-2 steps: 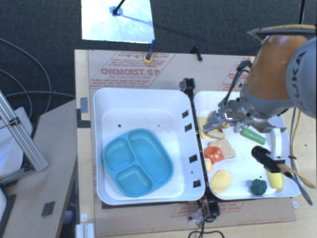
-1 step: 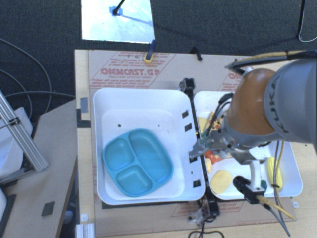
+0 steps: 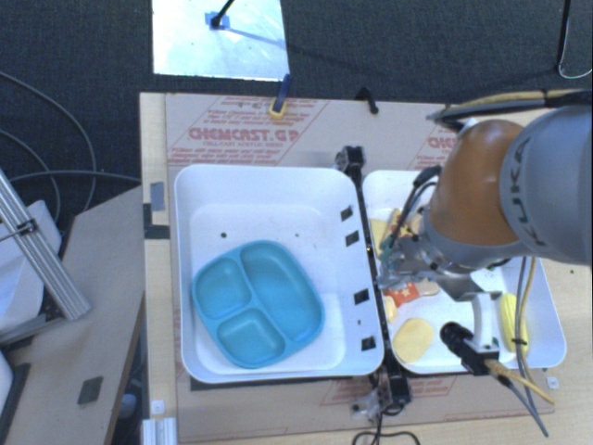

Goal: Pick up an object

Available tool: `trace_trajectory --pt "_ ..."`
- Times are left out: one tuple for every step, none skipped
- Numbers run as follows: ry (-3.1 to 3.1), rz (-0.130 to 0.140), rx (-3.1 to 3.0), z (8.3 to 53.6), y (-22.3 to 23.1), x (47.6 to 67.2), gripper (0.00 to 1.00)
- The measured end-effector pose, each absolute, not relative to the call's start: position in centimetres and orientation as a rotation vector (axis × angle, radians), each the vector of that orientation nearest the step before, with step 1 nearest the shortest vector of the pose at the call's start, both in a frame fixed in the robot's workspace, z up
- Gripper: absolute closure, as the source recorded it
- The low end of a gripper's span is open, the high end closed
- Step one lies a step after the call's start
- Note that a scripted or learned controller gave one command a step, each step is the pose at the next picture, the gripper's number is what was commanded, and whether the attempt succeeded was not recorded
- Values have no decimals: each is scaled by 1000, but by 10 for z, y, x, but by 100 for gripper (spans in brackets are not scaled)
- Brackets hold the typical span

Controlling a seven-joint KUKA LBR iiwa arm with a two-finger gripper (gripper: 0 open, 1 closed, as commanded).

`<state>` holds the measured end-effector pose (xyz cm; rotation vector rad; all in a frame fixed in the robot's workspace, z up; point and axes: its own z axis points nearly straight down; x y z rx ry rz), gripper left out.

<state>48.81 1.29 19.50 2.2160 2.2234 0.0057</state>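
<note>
The big grey arm (image 3: 519, 193) is bending down into the right bin (image 3: 554, 341), hiding its pincer (image 3: 400, 269), so I cannot tell its state. A small orange toy (image 3: 404, 295) is lying just below the pincer, and a round yellow piece (image 3: 413, 338) is sitting farther below.

You see two bins side by side on the counter (image 3: 157, 360). In the left bin (image 3: 222, 193) lies a divided plate (image 3: 257, 302), toward its near side. The arm (image 3: 505, 188) hangs over the right bin (image 3: 553, 334), where a round flat piece (image 3: 413, 337) lies near the front edge.
</note>
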Motion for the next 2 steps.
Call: trace_trajectory --pt "2216 1 2219 228 -65 519 100" --pt "2235 -1 2216 182 2 485 100"
